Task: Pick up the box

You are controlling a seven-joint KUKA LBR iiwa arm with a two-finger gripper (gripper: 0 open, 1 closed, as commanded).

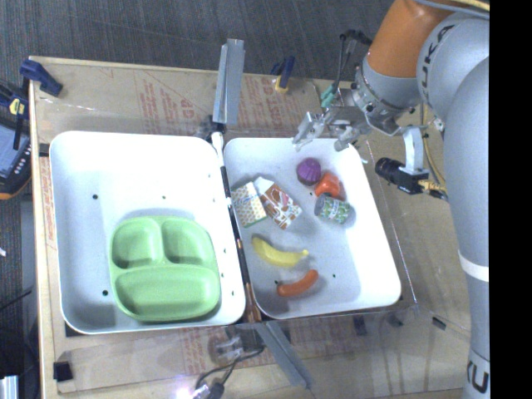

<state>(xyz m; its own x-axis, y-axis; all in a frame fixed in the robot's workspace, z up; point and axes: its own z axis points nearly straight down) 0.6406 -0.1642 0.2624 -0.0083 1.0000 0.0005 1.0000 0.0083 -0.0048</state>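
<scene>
Orange item (329,184) half hidden behind can (334,210); box (248,204) print unreadable.

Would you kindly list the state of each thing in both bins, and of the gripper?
gripper: open, above the right bin's far rim, holding nothing
box: lying flat, beside a second carton
second carton: lying flat
purple fruit: resting, untouched
can: on its side
banana: lying flat
sausage: lying flat
green divided tray: upright in the left bin
</scene>
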